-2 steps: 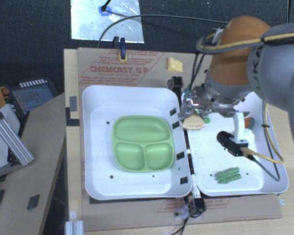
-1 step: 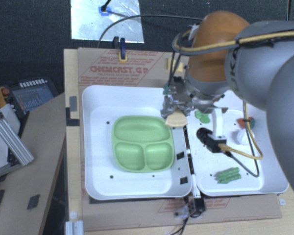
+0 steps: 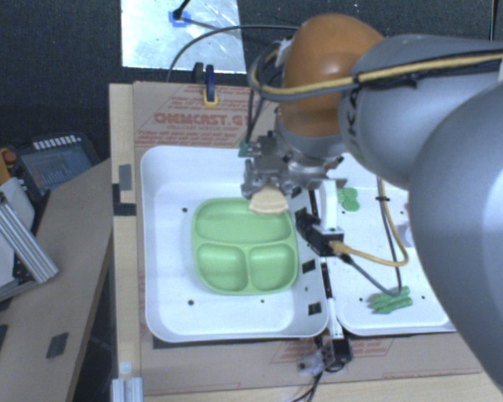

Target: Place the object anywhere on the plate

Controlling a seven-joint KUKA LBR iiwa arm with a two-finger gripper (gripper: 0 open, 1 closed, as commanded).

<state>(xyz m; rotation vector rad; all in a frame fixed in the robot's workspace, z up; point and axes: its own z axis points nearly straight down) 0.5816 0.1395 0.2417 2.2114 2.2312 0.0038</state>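
Observation:
A light green divided plate (image 3: 243, 249) lies in the left white bin (image 3: 163, 224). My gripper (image 3: 267, 193) hangs over the plate's far right corner. A pale tan, rounded object (image 3: 267, 202) shows right beneath its fingers, just above the plate's far rim, and it looks held between them. The arm's grey body and orange band cover the area behind the gripper.
The right bin (image 3: 419, 316) holds a green leafy item (image 3: 391, 301) near its front and a small green piece (image 3: 348, 197) farther back. A cardboard sheet (image 3: 184, 120) lies behind the bins. The arm fills the right side.

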